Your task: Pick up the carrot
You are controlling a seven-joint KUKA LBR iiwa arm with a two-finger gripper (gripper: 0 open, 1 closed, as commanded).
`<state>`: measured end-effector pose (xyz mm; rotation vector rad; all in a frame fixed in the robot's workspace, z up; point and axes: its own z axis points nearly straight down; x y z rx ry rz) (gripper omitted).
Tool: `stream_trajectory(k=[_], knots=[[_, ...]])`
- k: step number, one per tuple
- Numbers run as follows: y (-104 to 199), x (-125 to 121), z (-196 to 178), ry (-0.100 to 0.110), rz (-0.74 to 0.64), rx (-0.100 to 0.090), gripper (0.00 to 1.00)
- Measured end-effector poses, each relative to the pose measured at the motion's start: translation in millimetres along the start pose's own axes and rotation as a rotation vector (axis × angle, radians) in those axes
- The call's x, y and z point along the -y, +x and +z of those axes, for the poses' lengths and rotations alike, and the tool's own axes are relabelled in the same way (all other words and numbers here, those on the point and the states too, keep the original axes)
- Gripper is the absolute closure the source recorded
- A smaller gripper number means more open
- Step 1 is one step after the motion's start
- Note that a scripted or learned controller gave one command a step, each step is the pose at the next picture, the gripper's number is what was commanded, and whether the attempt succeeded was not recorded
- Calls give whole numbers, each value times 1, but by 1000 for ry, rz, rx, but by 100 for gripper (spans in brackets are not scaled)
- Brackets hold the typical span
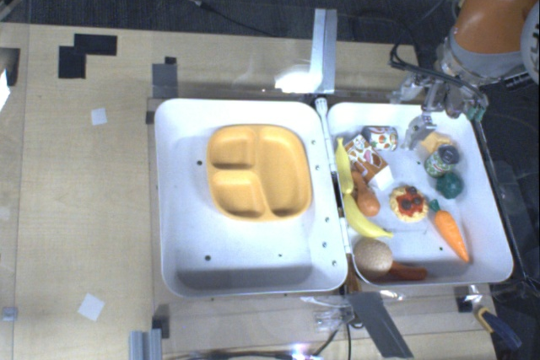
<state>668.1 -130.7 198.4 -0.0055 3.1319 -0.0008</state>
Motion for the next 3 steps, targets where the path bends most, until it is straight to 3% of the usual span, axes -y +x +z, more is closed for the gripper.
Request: stream_trajectory(k=[1,2,3], knots=[[65,20,99,1,-106,6,0],[110,31,104,3,35,14,0],[157,63,105,5,7,11,0]])
